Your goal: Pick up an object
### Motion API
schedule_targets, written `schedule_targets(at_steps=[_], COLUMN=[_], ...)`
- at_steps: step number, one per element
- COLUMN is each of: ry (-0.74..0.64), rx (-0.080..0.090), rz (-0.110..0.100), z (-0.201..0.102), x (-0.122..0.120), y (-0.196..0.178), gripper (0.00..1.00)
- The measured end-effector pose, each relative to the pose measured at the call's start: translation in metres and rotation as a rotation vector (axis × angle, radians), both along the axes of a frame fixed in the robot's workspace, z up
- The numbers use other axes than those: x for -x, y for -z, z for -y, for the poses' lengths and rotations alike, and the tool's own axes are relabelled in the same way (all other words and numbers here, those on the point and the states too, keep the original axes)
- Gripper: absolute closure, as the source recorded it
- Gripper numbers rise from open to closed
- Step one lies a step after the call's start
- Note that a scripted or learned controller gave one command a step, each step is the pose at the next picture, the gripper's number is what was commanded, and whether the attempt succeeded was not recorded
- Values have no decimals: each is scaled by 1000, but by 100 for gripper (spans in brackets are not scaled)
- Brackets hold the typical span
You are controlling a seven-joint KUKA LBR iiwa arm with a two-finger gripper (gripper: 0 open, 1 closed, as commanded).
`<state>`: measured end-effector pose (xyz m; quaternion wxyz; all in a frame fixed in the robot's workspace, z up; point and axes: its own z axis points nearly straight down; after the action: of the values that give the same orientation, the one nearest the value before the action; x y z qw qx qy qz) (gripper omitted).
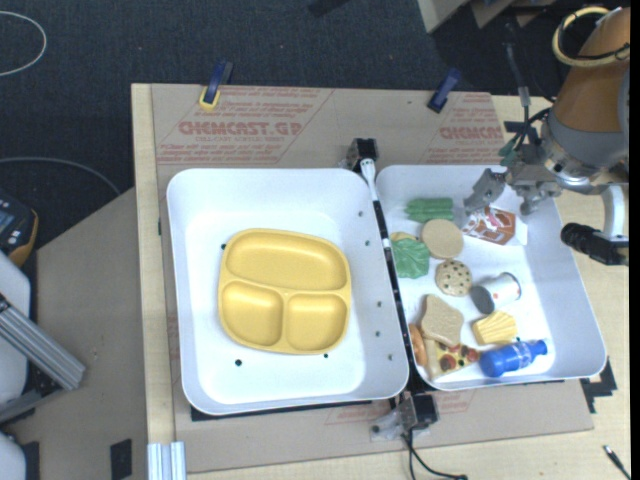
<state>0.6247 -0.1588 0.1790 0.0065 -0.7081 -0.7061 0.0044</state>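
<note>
Nothing had been lifted at this moment, judging by how things lay: every item rested on the floor of the right bin point(575, 298), and the end effector point(505, 190) hung low over that bin's upper part, just above a red-and-white packet point(492, 226). Its two fingers stood spread, one toward the left near a flat green piece point(430, 209) and one toward the right, with nothing between them. The grasp, the closing and the lift all appeared still to be done.

The likeliest target was the packet, a thin, crinkled-looking piece lying flat, probably awkward to pinch. Beside it sat a smooth tan disc point(442, 238), and below that a round speckled cookie point(454, 277), both rigid toy food by the look of them. A crumpled green leaf shape point(410, 257) lay against the bin's left wall. Lower down were a bread slice point(440, 319), a ridged yellow wedge point(494, 327), a small white cylinder point(503, 288) and a glossy blue bottle point(511, 357) on its side.

The left bin point(190, 268) held a yellow divided tray point(285, 290), matte plastic with three rounded compartments. Both bins sat on a cardboard-covered worktop point(300, 128)
</note>
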Motion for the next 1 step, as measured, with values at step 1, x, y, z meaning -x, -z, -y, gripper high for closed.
schedule_targets(at_steps=[1], ry=[-3], rx=[3], rz=[14], z=[0], x=[-3], y=[-8], gripper=[0])
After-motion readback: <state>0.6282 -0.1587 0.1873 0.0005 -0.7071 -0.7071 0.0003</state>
